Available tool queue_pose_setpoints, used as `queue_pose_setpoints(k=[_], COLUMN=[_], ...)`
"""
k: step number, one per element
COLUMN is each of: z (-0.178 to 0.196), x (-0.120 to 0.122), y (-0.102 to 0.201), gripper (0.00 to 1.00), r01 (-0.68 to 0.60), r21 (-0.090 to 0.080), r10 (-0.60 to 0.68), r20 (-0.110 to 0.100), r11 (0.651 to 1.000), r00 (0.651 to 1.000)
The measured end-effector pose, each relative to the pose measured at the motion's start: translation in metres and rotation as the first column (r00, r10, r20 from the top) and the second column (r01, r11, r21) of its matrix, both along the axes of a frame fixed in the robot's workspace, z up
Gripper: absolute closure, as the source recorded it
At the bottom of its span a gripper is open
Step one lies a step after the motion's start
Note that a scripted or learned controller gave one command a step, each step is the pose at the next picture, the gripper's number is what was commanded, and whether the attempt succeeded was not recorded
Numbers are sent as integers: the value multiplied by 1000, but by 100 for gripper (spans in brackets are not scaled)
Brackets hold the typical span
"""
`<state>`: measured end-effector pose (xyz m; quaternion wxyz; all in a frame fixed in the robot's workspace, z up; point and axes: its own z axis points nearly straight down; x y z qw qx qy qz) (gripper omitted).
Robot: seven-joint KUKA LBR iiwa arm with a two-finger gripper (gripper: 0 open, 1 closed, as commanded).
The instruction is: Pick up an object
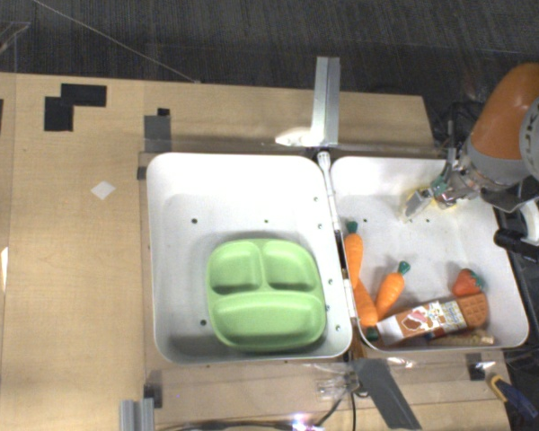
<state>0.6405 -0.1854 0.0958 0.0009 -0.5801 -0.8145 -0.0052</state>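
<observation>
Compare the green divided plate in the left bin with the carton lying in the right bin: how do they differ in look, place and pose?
The green plate is one plain colour; the carton is printed brown, white and red. The plate sits alone near the middle of its bin; the carton lies against the near wall of its bin, among toy carrots. The plate is broad and rounded; the carton is long and narrow. Both lie flat.

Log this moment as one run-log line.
gripper: over right bin, upper part | carrots, carton: lying in bin | green tray: left bin
</observation>
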Motion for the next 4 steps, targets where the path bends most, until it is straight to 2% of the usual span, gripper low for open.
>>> queue_pose_setpoints(k=[1, 2, 3, 4], z=[12, -3, -3, 10], x=[-44, -85, -128, -125], y=[54, 82, 80, 84], gripper=[0, 0, 0, 100], r01=[58, 124, 100, 96], r21=[-9, -9, -9, -2], r10=[-58, -124, -100, -96], r20=[2, 2, 20, 23], r11=[998, 992, 995, 995], r00=[998, 992, 995, 995])
